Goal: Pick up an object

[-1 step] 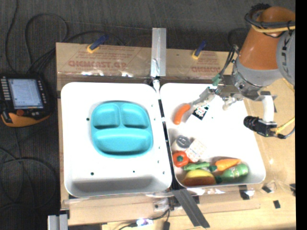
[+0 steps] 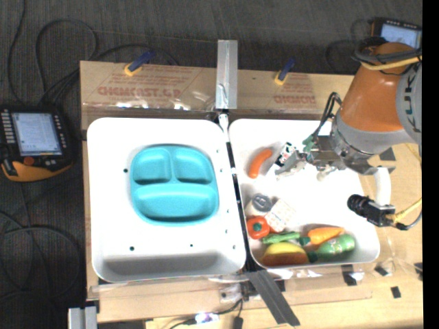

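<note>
Just left of the silvery gripper (image 2: 296, 162) there's an orange carrot-looking thing (image 2: 260, 162). Below it sits a jumble of toy food (image 2: 305, 244) in red, green, yellow and orange. Way off to its left is a turquoise divided plate (image 2: 174, 183) in the white bin (image 2: 110, 252).

Grey KUKA arm (image 2: 374, 132) with broad orange band (image 2: 374, 101); black cables along wrist; metal two-finger gripper (image 2: 291, 162) with black-and-white parts.
</note>
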You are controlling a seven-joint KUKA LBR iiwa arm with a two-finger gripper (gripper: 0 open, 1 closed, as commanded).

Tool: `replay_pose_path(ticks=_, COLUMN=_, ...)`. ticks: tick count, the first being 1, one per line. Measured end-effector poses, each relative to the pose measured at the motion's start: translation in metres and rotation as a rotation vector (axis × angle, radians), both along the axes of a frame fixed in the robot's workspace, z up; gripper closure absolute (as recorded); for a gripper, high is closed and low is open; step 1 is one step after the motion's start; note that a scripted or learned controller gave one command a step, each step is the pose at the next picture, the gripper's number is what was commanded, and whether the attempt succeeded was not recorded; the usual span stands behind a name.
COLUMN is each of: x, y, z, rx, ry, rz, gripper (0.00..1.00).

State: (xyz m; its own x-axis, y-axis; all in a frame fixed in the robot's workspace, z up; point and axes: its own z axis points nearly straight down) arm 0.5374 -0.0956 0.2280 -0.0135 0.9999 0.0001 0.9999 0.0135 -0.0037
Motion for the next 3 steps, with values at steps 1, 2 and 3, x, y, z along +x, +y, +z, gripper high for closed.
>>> replay_pose_path(ticks=1, x=0.061, y=0.001, z=-0.101, rx=-0.001, ry=0.000, rz=-0.005, gripper=0.00)
replay_pose_path(ticks=2, x=0.123, y=-0.022, z=-0.131, rx=-0.011, ry=-0.011, rz=0.103, gripper=0.00)
replay_pose_path(ticks=3, x=0.131, y=0.032, z=-0.044, rx=-0.001, ry=-0.004, rz=0.104, gripper=0.00)
